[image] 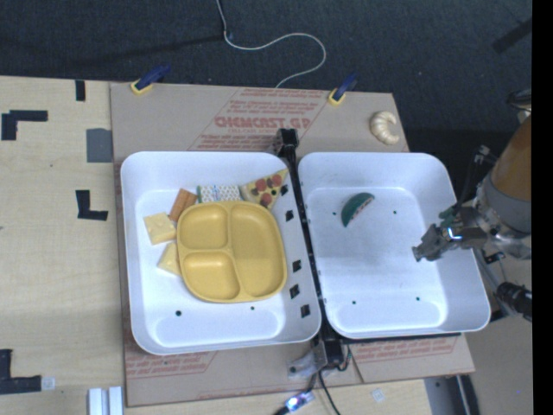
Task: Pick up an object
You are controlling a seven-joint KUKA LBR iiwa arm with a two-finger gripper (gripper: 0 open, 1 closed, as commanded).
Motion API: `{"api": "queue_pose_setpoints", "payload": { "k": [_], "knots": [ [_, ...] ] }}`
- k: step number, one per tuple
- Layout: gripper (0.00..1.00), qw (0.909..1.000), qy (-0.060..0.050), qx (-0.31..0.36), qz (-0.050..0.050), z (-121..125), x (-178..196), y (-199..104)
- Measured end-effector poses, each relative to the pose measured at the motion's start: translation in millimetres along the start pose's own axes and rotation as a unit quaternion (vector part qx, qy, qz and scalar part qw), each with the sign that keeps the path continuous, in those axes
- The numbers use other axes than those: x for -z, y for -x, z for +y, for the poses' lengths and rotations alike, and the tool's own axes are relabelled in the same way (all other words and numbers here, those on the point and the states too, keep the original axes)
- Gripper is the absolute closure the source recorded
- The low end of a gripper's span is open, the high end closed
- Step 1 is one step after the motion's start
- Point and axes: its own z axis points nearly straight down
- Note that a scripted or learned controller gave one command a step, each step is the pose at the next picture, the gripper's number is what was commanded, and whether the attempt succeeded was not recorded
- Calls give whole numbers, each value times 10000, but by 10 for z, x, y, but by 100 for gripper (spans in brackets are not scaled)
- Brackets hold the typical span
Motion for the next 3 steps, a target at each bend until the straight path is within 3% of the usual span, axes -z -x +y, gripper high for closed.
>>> {"api": "queue_pose_setpoints", "payload": {
  "k": [2, 3],
  "knots": [
    [100, 10000, -11, 27, 10, 614, -107, -940],
    [100, 10000, -7, 30, 11, 840, 57, -1484]
  ]
}}
